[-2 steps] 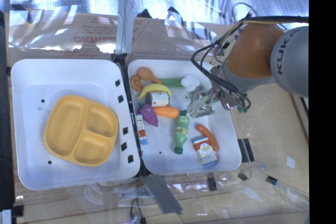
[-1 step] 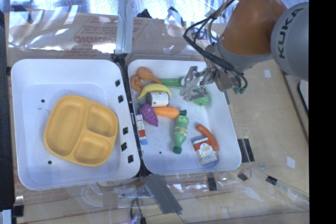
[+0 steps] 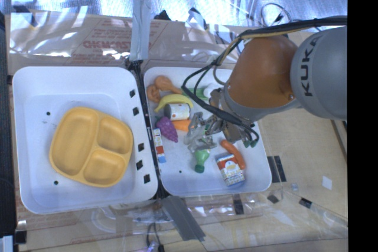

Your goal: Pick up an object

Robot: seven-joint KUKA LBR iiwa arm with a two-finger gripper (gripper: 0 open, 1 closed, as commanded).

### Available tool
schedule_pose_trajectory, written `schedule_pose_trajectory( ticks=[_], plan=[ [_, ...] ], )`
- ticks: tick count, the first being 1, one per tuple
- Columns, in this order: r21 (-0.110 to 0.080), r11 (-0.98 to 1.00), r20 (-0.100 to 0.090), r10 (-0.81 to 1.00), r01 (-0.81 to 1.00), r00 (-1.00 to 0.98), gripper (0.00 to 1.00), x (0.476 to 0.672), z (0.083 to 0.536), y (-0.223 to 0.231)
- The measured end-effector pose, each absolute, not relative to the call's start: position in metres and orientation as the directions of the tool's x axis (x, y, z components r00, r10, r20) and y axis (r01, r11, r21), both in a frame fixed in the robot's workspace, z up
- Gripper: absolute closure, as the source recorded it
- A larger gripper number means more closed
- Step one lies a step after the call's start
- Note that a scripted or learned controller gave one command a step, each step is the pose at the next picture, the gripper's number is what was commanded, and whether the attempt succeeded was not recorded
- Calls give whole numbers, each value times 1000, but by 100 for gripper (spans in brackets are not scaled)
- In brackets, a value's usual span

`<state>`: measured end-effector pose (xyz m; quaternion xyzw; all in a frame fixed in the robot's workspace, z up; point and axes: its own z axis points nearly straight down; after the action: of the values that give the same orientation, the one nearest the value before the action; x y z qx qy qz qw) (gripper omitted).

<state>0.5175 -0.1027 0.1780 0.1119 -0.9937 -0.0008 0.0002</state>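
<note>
The grey arm (image 3: pixel 319 74) reaches in over the right bin (image 3: pixel 260 177), its orange band (image 3: pixel 260 71) hanging above the bin's far right part. The gripper (image 3: pixel 201 133) sits low near the middle of that bin, among the toys; whether it is released or clenched on anything I cannot tell from here.

Around it lie a banana (image 3: pixel 168 102) toward the far left corner, a purple grape bunch (image 3: pixel 167 128) by the left wall, and a small can (image 3: pixel 179 111) between the two. A green bottle (image 3: pixel 202 159) lies just on the near side of the gripper. A carrot (image 3: pixel 233 152) and a small carton (image 3: pixel 231 170) sit close together toward the near right corner.

In the left bin (image 3: pixel 29 97) rests a yellow divided plate (image 3: pixel 90 146), roughly central.
</note>
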Motion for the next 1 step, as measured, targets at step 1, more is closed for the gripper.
schedule_pose_trajectory(
  ticks=[1],
  plan=[
    [-4, 991, -9, -136, -136, -991, 100, 509, 262, -122]
  ],
)
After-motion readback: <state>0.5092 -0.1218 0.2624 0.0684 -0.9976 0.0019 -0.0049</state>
